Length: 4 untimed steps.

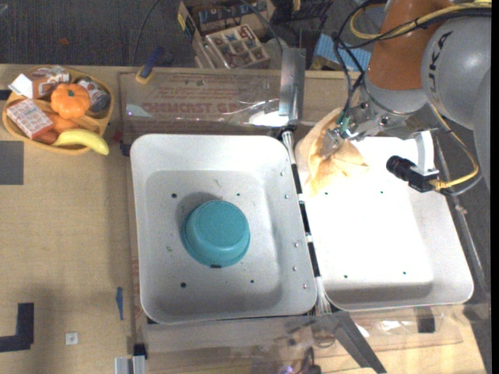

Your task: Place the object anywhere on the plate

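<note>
Left bin: teal plate, upturned and round, just toward 7 o'clock of centre.

Right bin: tan, crumpled, translucent object at the 10 o'clock corner, draped against the bin wall beside the divider.

Gripper: directly over the tan object at its 1 o'clock edge, touching or nearly so; finger state impossible to tell; grasp unconfirmed.

Arm: grey with orange band, entering from 2 o'clock.

Bench, 10 o'clock: basket with banana, small pumpkin and packets.
</note>
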Each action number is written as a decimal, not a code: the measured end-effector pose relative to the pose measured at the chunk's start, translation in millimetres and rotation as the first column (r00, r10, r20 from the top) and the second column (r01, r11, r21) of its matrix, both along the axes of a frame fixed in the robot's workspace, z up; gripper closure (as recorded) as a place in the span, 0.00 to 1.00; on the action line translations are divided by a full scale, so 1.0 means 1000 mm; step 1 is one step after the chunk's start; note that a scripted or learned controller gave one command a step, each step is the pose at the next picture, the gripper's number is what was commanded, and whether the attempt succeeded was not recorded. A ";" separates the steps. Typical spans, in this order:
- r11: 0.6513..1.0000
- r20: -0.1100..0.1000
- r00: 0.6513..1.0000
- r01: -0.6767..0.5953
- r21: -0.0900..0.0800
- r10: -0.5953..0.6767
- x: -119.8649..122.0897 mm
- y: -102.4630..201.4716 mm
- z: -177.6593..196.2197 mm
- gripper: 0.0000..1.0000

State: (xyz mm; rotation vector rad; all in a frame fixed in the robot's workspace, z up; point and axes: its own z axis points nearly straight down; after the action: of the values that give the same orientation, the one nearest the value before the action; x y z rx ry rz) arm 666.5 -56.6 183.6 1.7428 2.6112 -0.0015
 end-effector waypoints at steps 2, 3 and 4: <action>0.922 -0.002 0.922 -0.388 0.002 0.388 -0.007 0.043 0.048 1.00; 0.700 -0.001 0.700 -0.714 0.003 0.714 -0.024 0.085 0.053 1.00; 0.388 0.001 0.388 -0.921 0.002 0.921 -0.039 0.128 0.057 1.00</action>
State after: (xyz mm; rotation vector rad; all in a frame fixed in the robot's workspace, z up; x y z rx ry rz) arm 627.3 70.9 240.9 0.0082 3.1409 0.0030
